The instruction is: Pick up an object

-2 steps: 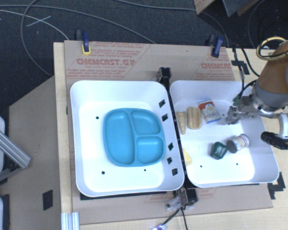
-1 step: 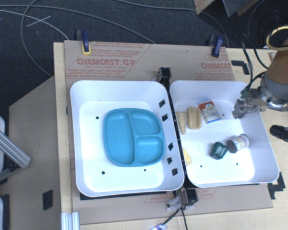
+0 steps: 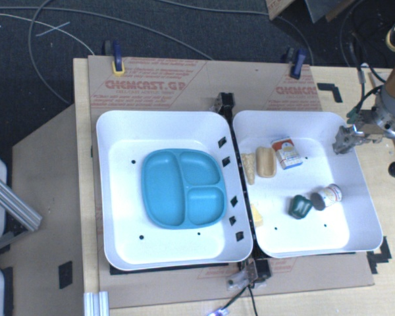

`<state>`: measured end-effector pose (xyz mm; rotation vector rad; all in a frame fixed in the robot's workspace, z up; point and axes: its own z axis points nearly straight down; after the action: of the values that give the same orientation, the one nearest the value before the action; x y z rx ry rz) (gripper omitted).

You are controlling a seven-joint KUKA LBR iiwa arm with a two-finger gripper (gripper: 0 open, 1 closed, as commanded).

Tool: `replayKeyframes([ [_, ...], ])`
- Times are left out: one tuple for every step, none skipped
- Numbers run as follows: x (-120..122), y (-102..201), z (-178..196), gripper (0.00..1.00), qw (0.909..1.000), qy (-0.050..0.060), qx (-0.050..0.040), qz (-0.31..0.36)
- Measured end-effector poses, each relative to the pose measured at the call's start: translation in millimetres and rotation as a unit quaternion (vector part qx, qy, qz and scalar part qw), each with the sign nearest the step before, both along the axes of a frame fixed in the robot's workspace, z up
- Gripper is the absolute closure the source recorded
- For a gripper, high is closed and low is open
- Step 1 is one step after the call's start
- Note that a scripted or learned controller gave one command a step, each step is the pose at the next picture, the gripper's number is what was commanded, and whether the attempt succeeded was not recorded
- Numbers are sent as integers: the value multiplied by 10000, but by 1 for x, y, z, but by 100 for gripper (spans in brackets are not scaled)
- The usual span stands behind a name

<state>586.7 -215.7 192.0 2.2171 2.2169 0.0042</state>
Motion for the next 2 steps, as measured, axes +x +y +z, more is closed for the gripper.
replayKeyframes([
  [1,0,21,100,10000,10,6,5],
  [-7,62,18,100,10000,44,30,30],
])
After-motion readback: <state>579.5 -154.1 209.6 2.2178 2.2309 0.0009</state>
